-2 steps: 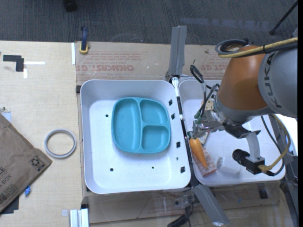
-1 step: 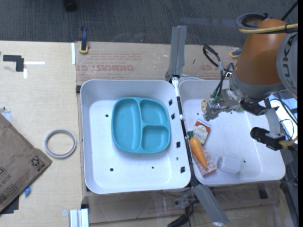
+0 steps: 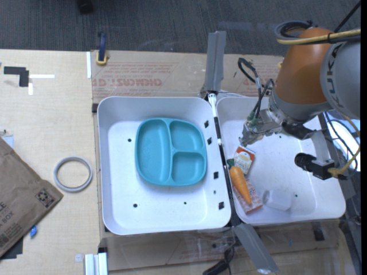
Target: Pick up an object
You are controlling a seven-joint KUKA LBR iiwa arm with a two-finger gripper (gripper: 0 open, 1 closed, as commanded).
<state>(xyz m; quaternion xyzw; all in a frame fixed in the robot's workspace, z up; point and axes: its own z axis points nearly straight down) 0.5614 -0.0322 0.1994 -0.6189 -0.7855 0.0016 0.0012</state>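
The right bin holds an orange toy carrot near its left wall, lying on a flat pinkish packet. A small packet with a red and green label sits just above the carrot's top. A pale translucent cup lies on its side to the right of the carrot. My gripper hangs over the upper left part of the right bin, slightly above and right of the labelled packet. Nothing is visibly held in it.
A blue divided plate lies in the middle of the left bin. Outside the bins, a grey tape ring and a brown cardboard box rest on the bench at left. A raised divider separates the bins.
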